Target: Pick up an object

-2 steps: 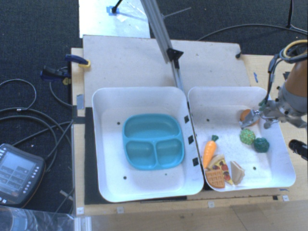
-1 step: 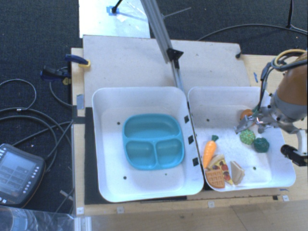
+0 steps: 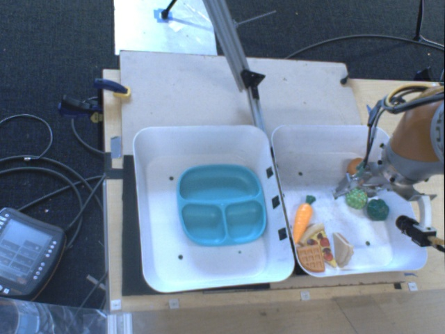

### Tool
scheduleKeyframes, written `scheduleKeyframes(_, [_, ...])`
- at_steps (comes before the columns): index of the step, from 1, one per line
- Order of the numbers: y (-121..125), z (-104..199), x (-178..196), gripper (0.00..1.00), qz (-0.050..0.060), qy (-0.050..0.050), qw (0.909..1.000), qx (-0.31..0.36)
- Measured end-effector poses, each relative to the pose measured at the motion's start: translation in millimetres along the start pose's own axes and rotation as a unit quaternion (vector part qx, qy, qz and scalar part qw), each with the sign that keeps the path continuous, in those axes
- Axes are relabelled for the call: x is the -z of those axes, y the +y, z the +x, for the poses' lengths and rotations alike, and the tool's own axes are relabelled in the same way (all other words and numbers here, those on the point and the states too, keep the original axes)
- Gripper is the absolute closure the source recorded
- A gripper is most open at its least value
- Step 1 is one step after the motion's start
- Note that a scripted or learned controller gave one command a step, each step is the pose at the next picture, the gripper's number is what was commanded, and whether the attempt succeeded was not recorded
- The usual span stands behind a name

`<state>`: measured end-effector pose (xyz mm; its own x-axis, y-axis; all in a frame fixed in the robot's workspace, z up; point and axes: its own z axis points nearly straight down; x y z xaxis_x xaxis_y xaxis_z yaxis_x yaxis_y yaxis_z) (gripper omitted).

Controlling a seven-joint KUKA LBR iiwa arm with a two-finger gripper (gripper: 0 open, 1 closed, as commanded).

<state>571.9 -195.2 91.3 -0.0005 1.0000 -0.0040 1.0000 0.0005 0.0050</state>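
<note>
We find the arm (image 3: 417,134) entering from the right, its orange band sitting above the grey wrist, with the wrist lowered over the right bin (image 3: 313,141). The gripper (image 3: 353,185) points leftward and down into the middle of that bin. We cannot tell whether it is parted or closed, since the metal parts at its tip blur together against the white floor.

Directly at the gripper tip lies a green ball (image 3: 357,199) (pale and dimpled), just nearer to us than the tip and apparently touching or nearly touching it; we cannot confirm any grasp. An orange object (image 3: 354,165) shows just beyond the tip, on the far side, partly hidden by the gripper. A darker green piece (image 3: 378,209) rests just right of the green ball, under the wrist.

Further to the left and nearer in the same bin we note a carrot (image 3: 302,219) lying along the left wall, a pizza slice (image 3: 319,239) beside it, a waffle (image 3: 311,258) in the near left corner, and a tan wedge (image 3: 342,249) to the right of the waffle. All four lie well apart from the gripper.

The left bin (image 3: 156,186) holds a blue divided plate (image 3: 222,204), lying flat at its centre.
</note>
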Motion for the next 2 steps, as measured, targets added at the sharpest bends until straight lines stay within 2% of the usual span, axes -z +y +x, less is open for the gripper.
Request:
scheduleKeyframes(1, [1.9,-0.3,13.7,1.0,-0.003,0.0,1.0,0.0])
scheduleKeyframes(2, [10.0,2.8,76.4,1.0,-0.002,0.001,1.0,0.003])
